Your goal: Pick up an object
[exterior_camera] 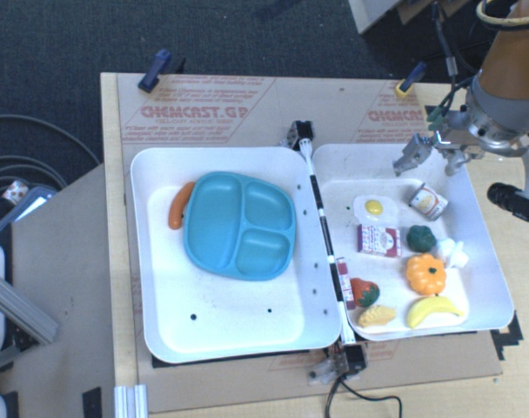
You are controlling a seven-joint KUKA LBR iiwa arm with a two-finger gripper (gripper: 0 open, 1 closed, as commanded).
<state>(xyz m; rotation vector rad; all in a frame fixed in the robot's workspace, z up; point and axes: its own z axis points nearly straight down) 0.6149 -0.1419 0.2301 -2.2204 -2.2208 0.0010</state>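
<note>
yellow plastic is sitting nearest the camera: a banana (435, 311) is lying at the lower right of the right bin (499, 277), its long axis running roughly left to right across the frame with the ends curling upward, and a corn piece (376, 315) is resting to its left. just beyond them an orange pumpkin (425, 273) is sitting, with a dark green broccoli (421, 238) above it and a pink-and-white carton (378, 239) to the left. a fried egg (372, 207) and a small tilted can (428, 201) are lying farther up the bin. over in the left bin (160, 320) a blue divided tray (240, 225) is lying with an orange carrot (178, 205) just beside its left edge.

at the upper right of the frame the gripper (434, 152) is hanging over the far end of the right bin, with nothing seen between its fingers; whether they are parted or closed i cannot tell. it looks as though the approach step is in hand. the can is the closest candidate, so the next move is likely calling for a descent toward it, lining up across its short side.
</note>
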